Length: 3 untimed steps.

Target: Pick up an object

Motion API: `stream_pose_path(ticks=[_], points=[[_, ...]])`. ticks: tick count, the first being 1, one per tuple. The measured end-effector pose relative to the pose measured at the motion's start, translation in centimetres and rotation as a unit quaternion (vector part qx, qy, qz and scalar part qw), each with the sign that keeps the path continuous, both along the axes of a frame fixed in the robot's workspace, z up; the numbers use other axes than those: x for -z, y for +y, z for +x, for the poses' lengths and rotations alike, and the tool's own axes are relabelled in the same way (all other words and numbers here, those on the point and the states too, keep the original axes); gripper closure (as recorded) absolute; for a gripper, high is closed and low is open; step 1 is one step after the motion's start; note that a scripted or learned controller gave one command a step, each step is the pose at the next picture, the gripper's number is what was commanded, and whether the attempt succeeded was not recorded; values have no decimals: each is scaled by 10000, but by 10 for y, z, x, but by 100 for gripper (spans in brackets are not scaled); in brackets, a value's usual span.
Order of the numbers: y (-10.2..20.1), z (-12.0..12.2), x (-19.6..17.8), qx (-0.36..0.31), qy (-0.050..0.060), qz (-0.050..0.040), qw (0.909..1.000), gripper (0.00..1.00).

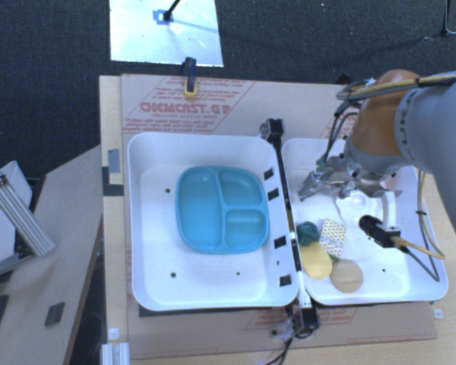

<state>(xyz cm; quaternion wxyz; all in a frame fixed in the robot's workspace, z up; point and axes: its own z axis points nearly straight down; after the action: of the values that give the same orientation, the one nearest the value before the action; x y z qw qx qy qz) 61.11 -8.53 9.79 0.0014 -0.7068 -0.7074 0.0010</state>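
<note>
4 small things lie in the near left part of the right bin (418,280), clustered close to the divider between the bins. A rounded yellow lump (316,261), smooth and matte like soft plastic or foam, sits against the bin's left wall. Just right of it and touching or nearly touching is a tan oval piece (347,275) with a dull, slightly mottled surface. Behind the yellow lump is a dark teal-green rounded object (308,231), and beside that a small flat packet (333,234) with a yellow-and-white checked pattern, lying tilted.

The gripper (352,201) hangs over the middle of the same bin, behind and to the right of the cluster, apart from all 4 items. Its metal parts are grey and angular, with a pale, glossy piece below; whether its fingers are spread or closed I cannot tell. A black cylindrical fitting (378,231) with a yellow cable sticks out to its right. Above it the wrist shows an orange band (376,124) and a smooth grey arm (437,124).

The left bin (148,280) is shallow, white and rounded at the corners, and holds a glossy blue tray (222,209) with 3 compartments. Both bins rest on a brown cardboard sheet (190,105) with red printing.
</note>
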Motion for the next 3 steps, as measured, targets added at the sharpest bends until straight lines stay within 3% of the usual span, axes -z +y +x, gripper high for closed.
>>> stream_pose_path(ticks=[1, 3], points=[[-1, 2, -14, 2, -35, -8, 10000, 100], [-6, 9, -119, -12, -59, -10, 10000, 100]])
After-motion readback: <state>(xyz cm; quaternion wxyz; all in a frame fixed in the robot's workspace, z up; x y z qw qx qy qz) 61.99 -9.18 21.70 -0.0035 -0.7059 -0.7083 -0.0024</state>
